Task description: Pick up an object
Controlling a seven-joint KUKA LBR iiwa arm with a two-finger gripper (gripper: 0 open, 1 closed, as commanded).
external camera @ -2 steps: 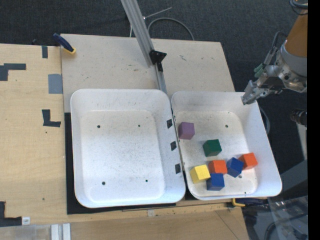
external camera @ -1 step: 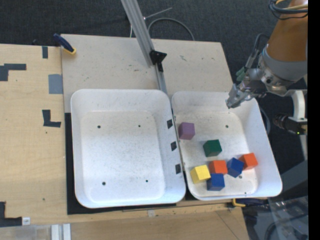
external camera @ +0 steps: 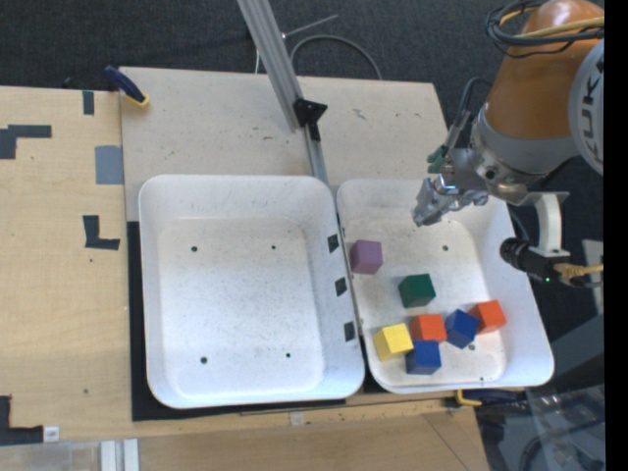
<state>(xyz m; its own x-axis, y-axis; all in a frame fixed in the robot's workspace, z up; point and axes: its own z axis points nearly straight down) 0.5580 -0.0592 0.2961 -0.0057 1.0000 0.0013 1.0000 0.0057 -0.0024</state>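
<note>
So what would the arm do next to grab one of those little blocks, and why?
Probably drop toward the purple block. The gripper hangs over the far end of the right bin with nothing between its fingers, and that block lies nearest and apart, while the others crowd together at the near end.

Seven cubes lie in the right bin: purple, green, yellow, two orange, two blue, the last five clustered

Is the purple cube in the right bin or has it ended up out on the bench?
In the right bin. The purple cube sits on its floor near the left wall, apart from the other cubes and from the gripper.
</note>
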